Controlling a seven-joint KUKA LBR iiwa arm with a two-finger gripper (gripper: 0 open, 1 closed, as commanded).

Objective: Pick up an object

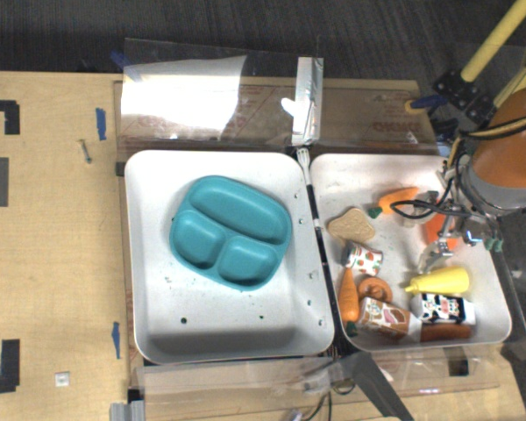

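Objects sit in the right white bin (500, 318): yellow squeeze bottle (440, 281), orange carrot (348, 295), tan bread slice (351, 226), small printed cartons (365, 260), orange piece (397, 198). Gripper (442, 246) hangs low at the bin's right middle, just above the bottle; claw state cannot be told. Left white bin (149, 323) holds a teal divided plastic tray (231, 230).

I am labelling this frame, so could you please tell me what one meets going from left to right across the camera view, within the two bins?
Teal divided plastic plate → tan bread-slice toy → yellow squeeze bottle, with the pincer just above that bottle.
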